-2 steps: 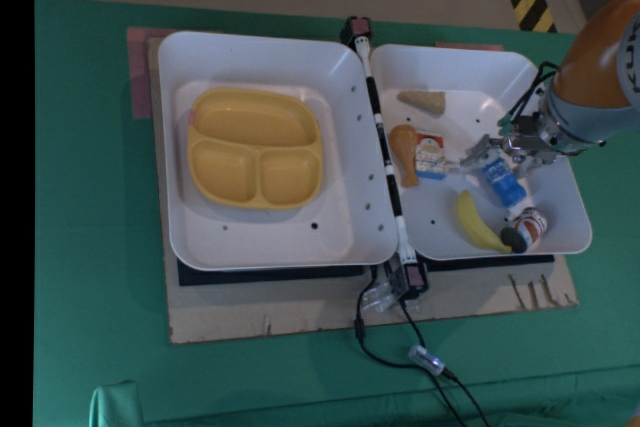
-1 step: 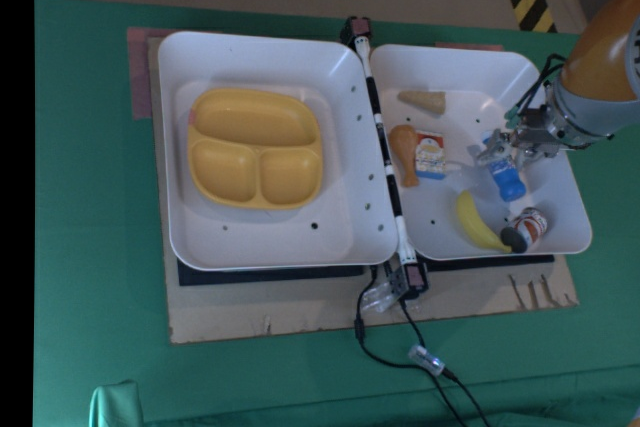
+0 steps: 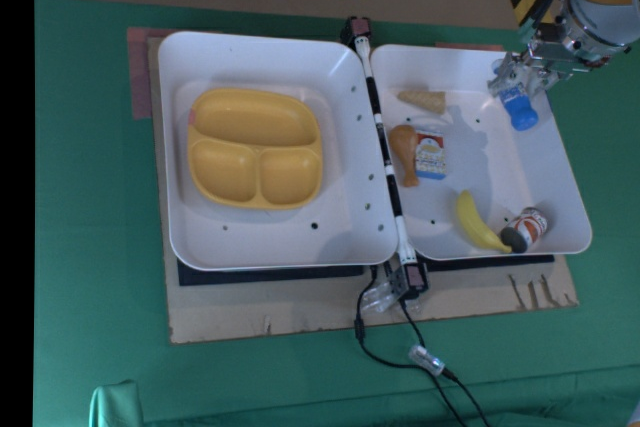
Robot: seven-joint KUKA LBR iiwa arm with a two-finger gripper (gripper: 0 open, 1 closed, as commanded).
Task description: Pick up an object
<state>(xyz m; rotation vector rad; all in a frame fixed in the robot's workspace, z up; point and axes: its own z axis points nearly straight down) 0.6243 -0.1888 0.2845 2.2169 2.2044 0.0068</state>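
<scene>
Two bins are sitting side by side on the bench. A tray [image 3: 256, 147] is lying in the left bin [image 3: 200, 245], toward its left edge. In the right bin [image 3: 560, 165], a cone [image 3: 423, 100] is lying near the far left corner, with a drumstick [image 3: 404, 153] and a carton [image 3: 431, 155] touching just in front of it. A banana [image 3: 477, 222] and a can [image 3: 526, 228] are lying along the near edge, the can in the near right corner. A bottle [image 3: 519, 106] is lying by the far right corner, under the gripper [image 3: 528, 75].
</scene>
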